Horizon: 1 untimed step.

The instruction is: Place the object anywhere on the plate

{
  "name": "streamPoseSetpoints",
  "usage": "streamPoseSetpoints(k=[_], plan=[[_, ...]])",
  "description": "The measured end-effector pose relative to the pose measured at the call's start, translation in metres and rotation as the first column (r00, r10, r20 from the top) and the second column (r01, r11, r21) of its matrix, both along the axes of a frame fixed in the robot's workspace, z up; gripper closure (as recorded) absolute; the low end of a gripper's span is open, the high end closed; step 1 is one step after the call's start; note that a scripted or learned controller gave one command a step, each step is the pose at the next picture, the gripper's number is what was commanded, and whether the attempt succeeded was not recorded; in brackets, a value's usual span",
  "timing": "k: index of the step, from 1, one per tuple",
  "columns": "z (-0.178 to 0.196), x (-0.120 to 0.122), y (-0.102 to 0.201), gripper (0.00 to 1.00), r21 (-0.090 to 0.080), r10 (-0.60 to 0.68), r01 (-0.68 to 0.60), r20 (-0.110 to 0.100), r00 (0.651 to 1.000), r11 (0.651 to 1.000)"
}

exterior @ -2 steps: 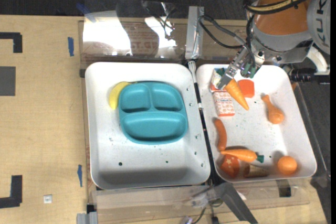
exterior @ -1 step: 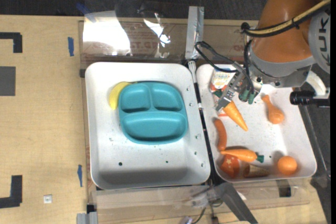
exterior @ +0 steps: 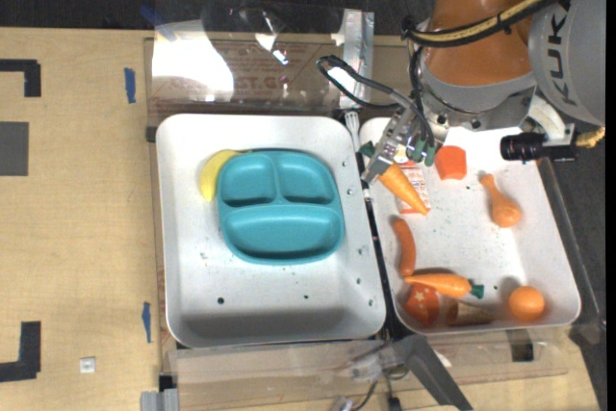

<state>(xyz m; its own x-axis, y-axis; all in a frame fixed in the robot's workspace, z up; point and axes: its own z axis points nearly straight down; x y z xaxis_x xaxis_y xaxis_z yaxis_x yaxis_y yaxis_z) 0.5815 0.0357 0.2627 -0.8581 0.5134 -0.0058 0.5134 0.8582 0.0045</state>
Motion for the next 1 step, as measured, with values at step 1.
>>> streamPoseSetpoints(k=[1], plan=[[0.01, 0.0195, 0.0509, 1.0, 0.002, -0.059, 0.059, -0.001, 0.998, 0.998]])
